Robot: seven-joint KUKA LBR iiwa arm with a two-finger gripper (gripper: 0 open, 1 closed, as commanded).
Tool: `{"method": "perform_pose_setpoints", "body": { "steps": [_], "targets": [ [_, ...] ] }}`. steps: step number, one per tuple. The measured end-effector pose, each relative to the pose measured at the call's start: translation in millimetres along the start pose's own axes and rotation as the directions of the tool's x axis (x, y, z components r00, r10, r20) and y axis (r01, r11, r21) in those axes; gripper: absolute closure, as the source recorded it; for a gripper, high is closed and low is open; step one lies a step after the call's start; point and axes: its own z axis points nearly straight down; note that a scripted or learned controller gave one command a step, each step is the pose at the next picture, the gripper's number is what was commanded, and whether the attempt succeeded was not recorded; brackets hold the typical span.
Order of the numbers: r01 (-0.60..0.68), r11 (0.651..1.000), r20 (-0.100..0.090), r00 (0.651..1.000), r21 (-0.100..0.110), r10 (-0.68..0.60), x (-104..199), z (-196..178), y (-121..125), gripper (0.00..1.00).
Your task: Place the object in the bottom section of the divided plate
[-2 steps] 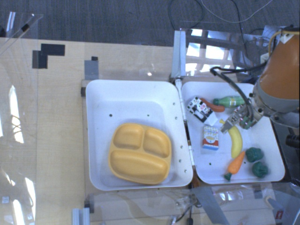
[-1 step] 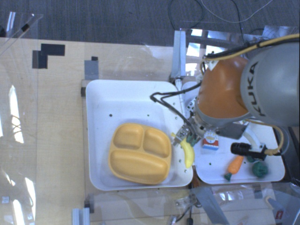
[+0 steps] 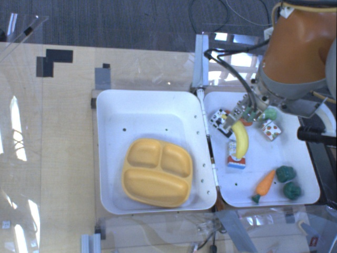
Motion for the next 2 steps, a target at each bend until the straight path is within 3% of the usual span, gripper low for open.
{"method": "perform_pose_setpoints", "body": {
  "steps": [1,2],
  "targets": [
    [-0.002,1.0,-0.001,1.0,0.0,0.002,21,-47,29,1.0],
    [0.074,0.997,-0.004,0.997,0.003,-0.074,73,49,29,1.0]
  ]
}}
